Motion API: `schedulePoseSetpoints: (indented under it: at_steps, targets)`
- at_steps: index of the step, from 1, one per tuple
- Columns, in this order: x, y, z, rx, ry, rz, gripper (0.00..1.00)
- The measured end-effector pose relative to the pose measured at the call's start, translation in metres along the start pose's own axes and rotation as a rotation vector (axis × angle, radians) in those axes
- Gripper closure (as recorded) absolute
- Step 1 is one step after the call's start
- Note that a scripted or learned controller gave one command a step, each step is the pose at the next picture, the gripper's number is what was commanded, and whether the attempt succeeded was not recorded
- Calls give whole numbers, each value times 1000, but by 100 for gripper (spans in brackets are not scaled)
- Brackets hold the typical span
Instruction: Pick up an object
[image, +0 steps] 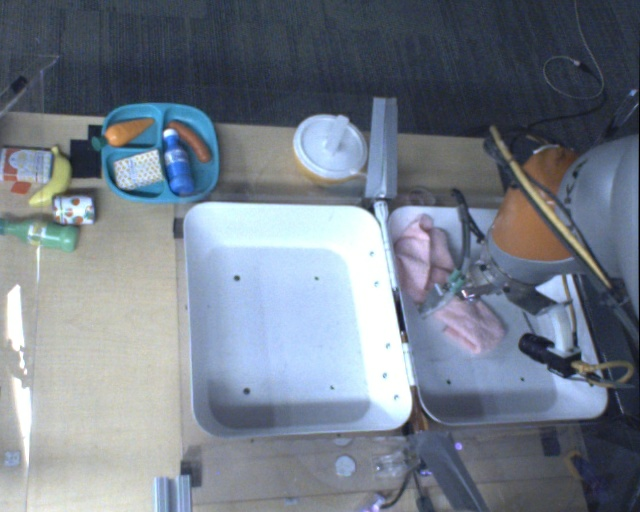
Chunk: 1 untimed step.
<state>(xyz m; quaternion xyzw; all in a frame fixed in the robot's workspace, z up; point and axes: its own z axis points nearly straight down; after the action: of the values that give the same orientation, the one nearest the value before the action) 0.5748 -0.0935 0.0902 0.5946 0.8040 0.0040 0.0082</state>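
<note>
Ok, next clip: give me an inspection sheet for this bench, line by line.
Surface: wooden bench bearing two shallow white bins, left bin and right bin.
Job's things: pink cloth items lying in the right bin, one under the end effector.
Clutter: blue divided tray of toy food, a banana, a small can, a green bottle, a lidded cup.
End effector: low over the pink cloth; finger state cannot be told.
Cables: a thin cable on the dark floor.
Surroundings: dark carpet behind the bench.

A cloth (440, 280) lies in the right bin (500, 400), left bin (290, 320) alongside.
</note>
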Motion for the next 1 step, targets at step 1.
schedulePoseSetpoints:
  at_steps: [1]
  targets:
    - [-32, 81, 4, 8, 3, 70, 0]
